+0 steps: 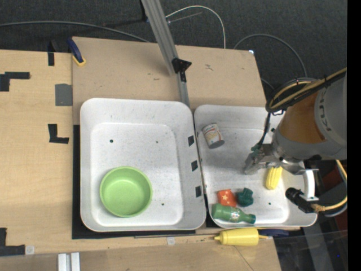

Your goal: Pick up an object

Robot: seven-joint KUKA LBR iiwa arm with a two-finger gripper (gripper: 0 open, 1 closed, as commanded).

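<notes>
Left bin (90, 151): green bowl (126, 191) near its front-left corner. Right bin (237, 120): small can (212, 135) toward the back; orange piece (226, 197), dark green piece (245, 196) and green bottle (233, 214) at the front. Gripper (254, 164) low over the bin floor, grip state cannot be told. Yellow object (273, 177) just right of it, apart.

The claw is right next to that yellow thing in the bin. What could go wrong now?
The claw sits just left of the yellow object, not over it, so it might close beside it and grab nothing. It could also nudge the yellow object toward the bin's right wall, where it is harder to grip. The orange toy, dark green toy and green bottle are crowded together, so reaching there might bump several.
</notes>
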